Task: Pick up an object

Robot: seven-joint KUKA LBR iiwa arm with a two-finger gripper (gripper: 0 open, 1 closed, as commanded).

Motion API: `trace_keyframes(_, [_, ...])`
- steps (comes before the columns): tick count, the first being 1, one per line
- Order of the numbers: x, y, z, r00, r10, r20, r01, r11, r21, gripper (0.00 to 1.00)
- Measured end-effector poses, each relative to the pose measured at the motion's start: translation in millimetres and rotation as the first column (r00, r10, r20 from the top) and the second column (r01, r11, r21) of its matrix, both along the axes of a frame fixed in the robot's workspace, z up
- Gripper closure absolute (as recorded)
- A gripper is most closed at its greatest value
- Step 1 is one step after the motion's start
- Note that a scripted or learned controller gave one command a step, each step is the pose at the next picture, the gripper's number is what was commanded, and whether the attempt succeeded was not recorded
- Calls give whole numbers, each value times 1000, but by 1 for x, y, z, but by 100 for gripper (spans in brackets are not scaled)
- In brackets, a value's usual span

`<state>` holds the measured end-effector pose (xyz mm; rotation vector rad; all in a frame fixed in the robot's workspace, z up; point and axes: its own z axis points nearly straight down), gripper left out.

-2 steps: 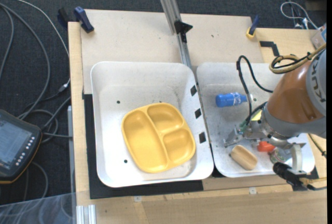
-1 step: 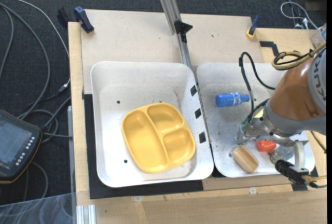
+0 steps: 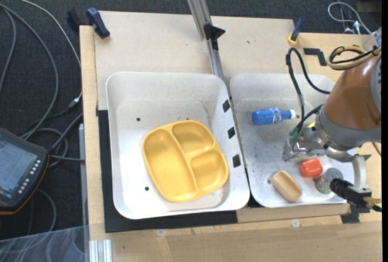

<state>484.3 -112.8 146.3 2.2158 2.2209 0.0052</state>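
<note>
Bins are sitting side by side on the bench, seen from above at a slant. The left bin (image 3: 121,133) is holding a yellow divided plate (image 3: 185,161), lying flat near its middle. The right bin (image 3: 257,151) is holding a blue bottle (image 3: 271,116) lying on its side, a tan block (image 3: 286,185) near the front wall, and a small red piece (image 3: 311,167) just beside the tool. The arm (image 3: 357,103) is reaching in from the right, and its gripper (image 3: 297,150) is hanging low over the right bin, between the bottle and the red piece; whether it is open or closed I cannot tell, and nothing is showing in its grasp.

The red piece is looking like the nearest candidate: small, probably light and stiff, best pinched across its short sides. The bottle is likely smooth and apt to roll, so gripping across its body mid-length would be safer.
</note>
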Motion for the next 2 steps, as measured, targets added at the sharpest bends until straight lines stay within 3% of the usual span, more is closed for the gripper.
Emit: trace_keyframes(2, [-7, 0, 107, 1000, 0, 3, 0, 1000, -1, 100])
